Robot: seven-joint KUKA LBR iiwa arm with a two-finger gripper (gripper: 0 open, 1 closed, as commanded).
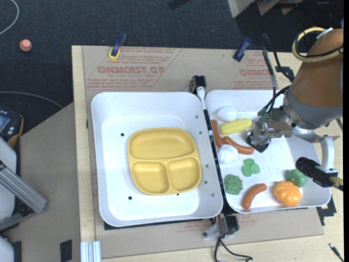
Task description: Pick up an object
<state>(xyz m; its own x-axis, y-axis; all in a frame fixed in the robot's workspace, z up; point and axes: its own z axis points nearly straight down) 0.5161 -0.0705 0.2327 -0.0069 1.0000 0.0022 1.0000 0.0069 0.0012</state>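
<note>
Yellow three-compartment plastic tray [163,161], smooth, rounded.

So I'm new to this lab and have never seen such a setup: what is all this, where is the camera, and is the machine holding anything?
One camera looks down at a slant on a bench. The grey and orange robot arm reaches in from the right. Its gripper hangs low over the right bin, among toy foods: a corn cob, sausages, a white egg, green broccoli and an orange pumpkin. The left bin holds a yellow divided tray. Whether anything is gripped can't be told.
</note>
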